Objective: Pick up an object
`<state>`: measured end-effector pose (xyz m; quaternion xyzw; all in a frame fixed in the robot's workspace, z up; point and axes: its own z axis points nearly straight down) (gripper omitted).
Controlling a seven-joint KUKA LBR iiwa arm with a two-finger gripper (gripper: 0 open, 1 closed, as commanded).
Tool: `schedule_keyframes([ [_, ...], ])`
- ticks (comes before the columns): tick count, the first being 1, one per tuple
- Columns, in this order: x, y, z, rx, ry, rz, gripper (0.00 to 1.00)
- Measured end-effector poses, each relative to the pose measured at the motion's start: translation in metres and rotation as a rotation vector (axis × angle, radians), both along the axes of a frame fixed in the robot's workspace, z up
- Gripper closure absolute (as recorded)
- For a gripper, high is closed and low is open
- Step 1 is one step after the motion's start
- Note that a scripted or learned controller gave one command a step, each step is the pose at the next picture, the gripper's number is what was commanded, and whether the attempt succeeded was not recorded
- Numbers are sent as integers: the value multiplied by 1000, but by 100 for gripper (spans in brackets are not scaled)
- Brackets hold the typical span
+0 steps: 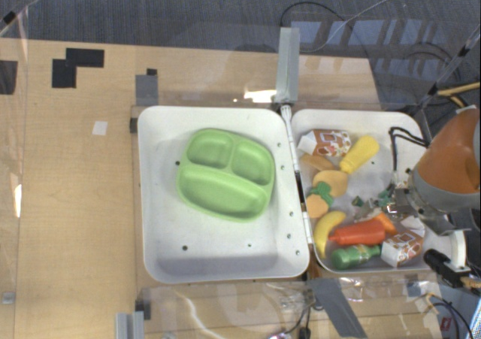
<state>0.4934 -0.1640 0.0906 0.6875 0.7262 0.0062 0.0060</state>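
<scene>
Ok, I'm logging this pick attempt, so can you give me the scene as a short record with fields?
left bin: holds a green divided plate
right bin: toy food, including a yellow bottle, a banana, a red-orange pepper, a green vegetable and two small cartons
arm: over the right bin's right side
claw: low among the toys; grasp unclear

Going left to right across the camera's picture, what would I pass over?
Bare wooden bench → left white bin → green divided plate → right white bin of toy food → yellow bottle → orange-banded robot arm.
</scene>
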Motion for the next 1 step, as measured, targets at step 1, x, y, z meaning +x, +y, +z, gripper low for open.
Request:
schedule_keyframes([
  [1, 2, 1, 11, 0, -6, 1, 100],
])
